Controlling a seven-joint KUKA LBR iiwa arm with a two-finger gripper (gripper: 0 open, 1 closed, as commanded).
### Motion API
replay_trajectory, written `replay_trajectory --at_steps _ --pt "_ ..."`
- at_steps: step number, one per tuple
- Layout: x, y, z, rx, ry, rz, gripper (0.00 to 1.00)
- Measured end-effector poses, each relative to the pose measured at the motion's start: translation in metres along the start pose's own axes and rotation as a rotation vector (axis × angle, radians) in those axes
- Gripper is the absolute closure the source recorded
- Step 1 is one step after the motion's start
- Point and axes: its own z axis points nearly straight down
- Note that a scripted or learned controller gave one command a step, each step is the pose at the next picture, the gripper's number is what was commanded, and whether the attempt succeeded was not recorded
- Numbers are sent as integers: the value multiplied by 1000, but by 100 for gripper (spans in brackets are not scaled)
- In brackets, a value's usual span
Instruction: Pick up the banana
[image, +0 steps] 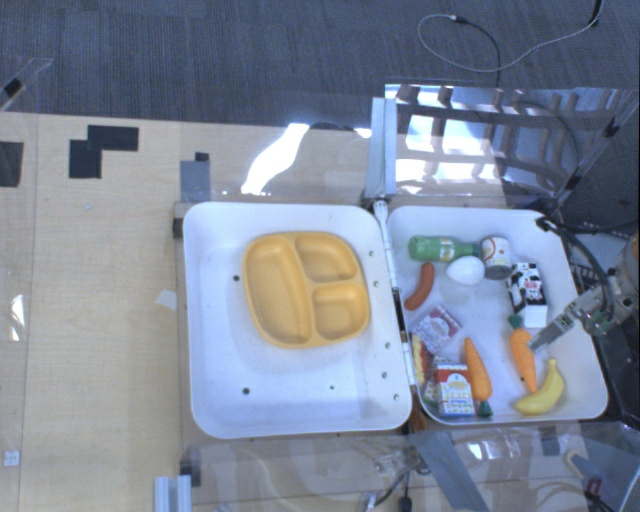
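The arm is reaching in from the right over the right bin (598, 300), and its gripper (552, 335) is hanging low near that bin's right wall, angled down and leftward toward the near corner. The banana (541, 392) is lying there in the near right corner, curved, its stem end pointing up beside a carrot (522, 358), and the gripper tip is sitting just above and to the right of that stem, close but seemingly not touching. Whether the gripper is spread or closed I cannot tell from here, and nothing is showing between its tips. The rest of the bin is crowded: a green bottle (443, 247), an egg (465, 270), a can (496, 254), a sausage (421, 286) and a second carrot (477, 369). The left bin (215, 400) is carrying a yellow tray (305, 288). I'd guess the arm is lining up to descend on the banana, with the carrot crowding it
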Motion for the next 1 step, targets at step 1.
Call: replay_trajectory --at_steps 1 --pt "-1 2 -10 -3 -4 -3 100"
